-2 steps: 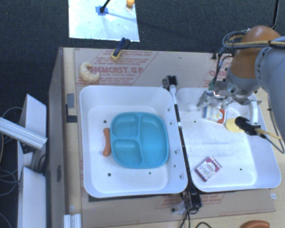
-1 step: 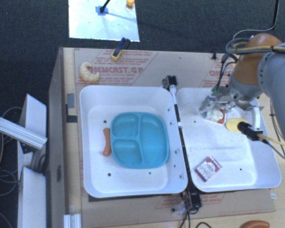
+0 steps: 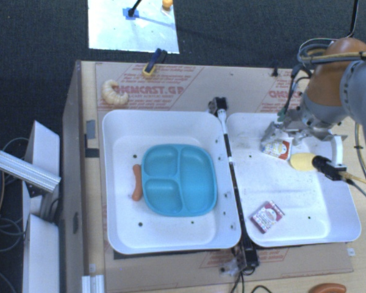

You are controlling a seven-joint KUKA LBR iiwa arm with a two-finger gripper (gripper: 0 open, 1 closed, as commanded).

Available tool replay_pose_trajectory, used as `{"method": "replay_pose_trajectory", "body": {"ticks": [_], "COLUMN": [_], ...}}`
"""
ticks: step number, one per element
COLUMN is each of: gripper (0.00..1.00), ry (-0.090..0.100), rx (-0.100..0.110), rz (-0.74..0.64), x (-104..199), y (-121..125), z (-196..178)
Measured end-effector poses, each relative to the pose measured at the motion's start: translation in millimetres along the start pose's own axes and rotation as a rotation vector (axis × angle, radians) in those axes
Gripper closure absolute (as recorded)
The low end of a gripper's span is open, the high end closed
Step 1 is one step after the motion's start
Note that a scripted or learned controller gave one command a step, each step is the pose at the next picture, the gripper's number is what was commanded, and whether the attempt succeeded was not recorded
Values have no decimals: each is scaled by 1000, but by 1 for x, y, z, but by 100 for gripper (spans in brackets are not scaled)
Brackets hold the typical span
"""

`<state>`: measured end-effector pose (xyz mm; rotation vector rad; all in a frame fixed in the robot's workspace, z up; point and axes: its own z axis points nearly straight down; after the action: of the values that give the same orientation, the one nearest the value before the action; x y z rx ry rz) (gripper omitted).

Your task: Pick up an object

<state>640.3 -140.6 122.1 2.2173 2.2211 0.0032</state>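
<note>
Nearest the viewer, at the front of the right-hand shallow white bin, lies a small red and white packet, tilted and apart from everything else. In the left-hand white bin a blue plastic plate with three compartments sits flat, and a thin orange sausage-shaped piece lies just beside its left rim.

Farther back in the right bin, a flat pale yellow oval piece rests near the right wall, and a white packet with a red patch lies just left of it. The grey arm with the orange band reaches in from the right and bends down over this back corner. Its pincer hangs directly above the white packet, close to it or touching it; whether it is open or closed cannot be told.

Beyond the bins, on the brown printed cardboard worktop, lie a cream ridged curved toy and a yellow and black tool. Farther still, a pale sheet rests on dark carpet.
</note>
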Motion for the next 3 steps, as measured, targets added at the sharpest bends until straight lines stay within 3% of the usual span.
{"method": "replay_pose_trajectory", "body": {"ticks": [1,2,3], "gripper": [0,0,0], "ry": [1,0,-1], "rx": [0,2,0], "rz": [-2,0,1], "x": [0,-15,-33], "y": [4,-9,-6], "z": [-4,4,-8]}}
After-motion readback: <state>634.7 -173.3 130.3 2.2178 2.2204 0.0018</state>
